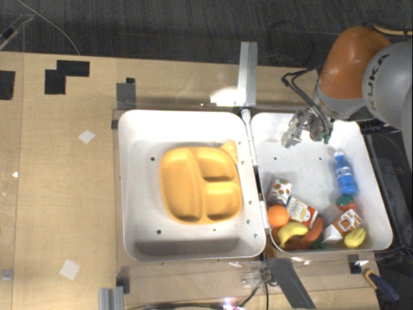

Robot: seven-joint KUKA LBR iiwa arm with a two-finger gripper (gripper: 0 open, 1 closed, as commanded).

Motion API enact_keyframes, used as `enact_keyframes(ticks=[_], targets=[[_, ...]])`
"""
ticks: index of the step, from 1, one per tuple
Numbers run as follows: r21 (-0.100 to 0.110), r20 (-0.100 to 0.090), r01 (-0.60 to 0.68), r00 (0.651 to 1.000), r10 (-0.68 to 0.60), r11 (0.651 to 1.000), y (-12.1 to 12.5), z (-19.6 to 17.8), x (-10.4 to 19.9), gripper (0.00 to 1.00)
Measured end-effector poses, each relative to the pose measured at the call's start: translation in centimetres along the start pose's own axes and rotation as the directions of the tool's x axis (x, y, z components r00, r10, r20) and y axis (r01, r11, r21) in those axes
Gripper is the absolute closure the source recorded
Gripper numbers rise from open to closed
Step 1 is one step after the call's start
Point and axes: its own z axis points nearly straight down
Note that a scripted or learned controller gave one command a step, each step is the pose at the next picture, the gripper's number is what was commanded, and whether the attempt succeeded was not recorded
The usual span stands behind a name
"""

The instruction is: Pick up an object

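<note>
My gripper (306,130) hangs over the far part of the right bin (300,161), its fingers spread apart with nothing between them. Below it on the bin's right side lies a blue bottle (344,174). At the near end sits a heap of toy food: a small white carton (280,190), an orange (278,216), a red-and-white box (301,210), a banana (292,232), another small carton (348,221) and a yellow lemon (355,238). The gripper is well clear of all of them.
The left bin (139,173) holds a yellow compartment tray (200,183) turned at a slant. A metal post (248,70) stands behind the divider between the bins. The grey arm with its orange band (352,60) comes in from the upper right.
</note>
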Motion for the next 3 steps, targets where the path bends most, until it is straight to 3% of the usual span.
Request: enact_keyframes(ticks=[1,2,3], targets=[[0.004,-0.008,-0.323,0.946,0.323,0.947,-0.8,-0.8,5.5,1.0],[0.006,-0.004,-0.482,0.876,0.482,0.876,-10.1,2.1,4.9,1.0],[0.006,-0.006,-0.48,0.877,0.48,0.877,-10.0,2.1,5.0,0.0]])
